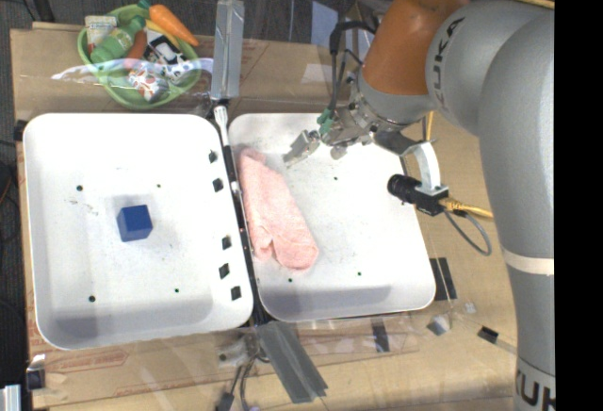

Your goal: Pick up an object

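While your arm (499,117) bends in from the right, its gripper (303,147) hangs low over the far part of the right bin (377,282); you cannot tell how the jaws stand. You can read "KUKA" on the grey casing. Nearer, a pink cloth (275,209) lies along that bin's left side. A blue cube (135,221) sits in the left bin (57,324). Beyond, a green bowl (141,56) holds jumbled items, hard to make out.
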You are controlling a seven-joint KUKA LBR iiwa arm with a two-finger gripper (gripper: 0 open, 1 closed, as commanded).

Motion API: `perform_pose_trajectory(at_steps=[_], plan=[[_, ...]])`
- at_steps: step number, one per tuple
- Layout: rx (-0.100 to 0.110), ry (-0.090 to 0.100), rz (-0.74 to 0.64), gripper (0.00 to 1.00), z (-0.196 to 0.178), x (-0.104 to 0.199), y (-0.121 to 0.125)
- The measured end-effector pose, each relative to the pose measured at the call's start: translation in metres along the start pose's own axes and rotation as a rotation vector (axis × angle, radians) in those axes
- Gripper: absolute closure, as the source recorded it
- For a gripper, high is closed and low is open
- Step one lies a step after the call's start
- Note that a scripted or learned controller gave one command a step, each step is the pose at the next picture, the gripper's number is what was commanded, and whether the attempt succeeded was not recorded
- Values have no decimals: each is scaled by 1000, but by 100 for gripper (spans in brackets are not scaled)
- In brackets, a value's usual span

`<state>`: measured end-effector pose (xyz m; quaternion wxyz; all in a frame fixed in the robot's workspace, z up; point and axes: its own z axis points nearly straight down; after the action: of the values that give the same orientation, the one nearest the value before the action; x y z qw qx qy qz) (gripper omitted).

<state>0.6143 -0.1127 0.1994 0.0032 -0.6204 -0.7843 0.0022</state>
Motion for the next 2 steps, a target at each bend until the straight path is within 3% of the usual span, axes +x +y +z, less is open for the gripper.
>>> perform_pose_trajectory(at_steps=[1, 2], plan=[[0, 0, -10, 0, 72, -4, -56], [-1, 1, 25, 0, 111, 24, -113]])
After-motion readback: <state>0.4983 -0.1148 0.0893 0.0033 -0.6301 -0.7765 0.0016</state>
